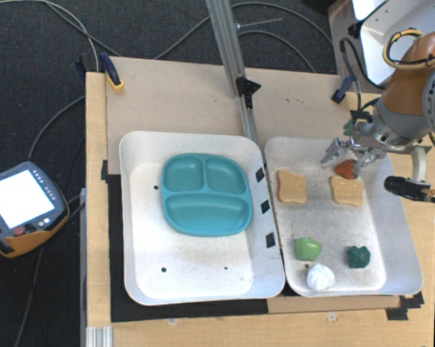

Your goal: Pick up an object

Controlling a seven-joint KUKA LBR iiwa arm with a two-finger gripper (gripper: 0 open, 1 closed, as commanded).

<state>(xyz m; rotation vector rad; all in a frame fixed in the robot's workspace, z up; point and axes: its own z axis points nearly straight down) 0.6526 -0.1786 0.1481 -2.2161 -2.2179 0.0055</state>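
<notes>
A handheld screen unit (18,207) lies off the tabletop's (170,95) left edge. On the tabletop, the left bin (137,273) carries a teal divided plate (204,194) toward its far middle, with bare floor along the near and left walls. The right bin (395,234) touches it along their shared wall. In it, one bread slice (292,187) sits near that shared wall at the far end; a green pepper (308,248) and a white lump (319,277) lie close together by the near edge, the lump almost at the rim. A second bread slice (346,191) lies toward the far right, a dark green piece (357,256) nearer the near right corner. Open floor remains in the bin's centre. The tool (346,159) hangs over the far right part, fingers apart, with a red-orange object (345,168) just under or possibly between them; contact is unclear.
</notes>
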